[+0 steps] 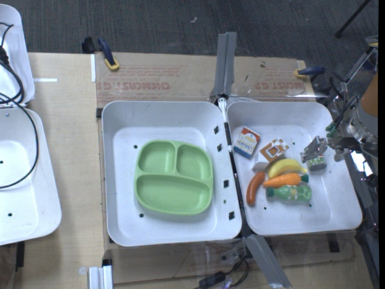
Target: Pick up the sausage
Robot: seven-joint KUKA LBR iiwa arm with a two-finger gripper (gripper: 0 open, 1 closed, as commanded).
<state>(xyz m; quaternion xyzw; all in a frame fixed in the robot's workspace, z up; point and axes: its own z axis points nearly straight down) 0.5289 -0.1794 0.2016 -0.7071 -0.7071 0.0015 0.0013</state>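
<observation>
The sausage (255, 187), a reddish-orange curved piece, lies in the right bin (337, 218) near its left wall, pointing roughly toward the front. It touches the tip of a carrot (283, 179). My gripper (314, 154) hangs over the right part of that bin, right of the banana (283, 167) and well apart from the sausage. Nothing of the sausage is near it. The arm comes in from the right edge.
Beside the sausage in the right bin lie the banana, the carrot, a green bottle (292, 193), a small blue and white carton (246, 142) and an orange packet (274, 149). The left bin (114, 161) holds a green divided plate (175, 177). A metal divider post (225, 65) stands behind the bins.
</observation>
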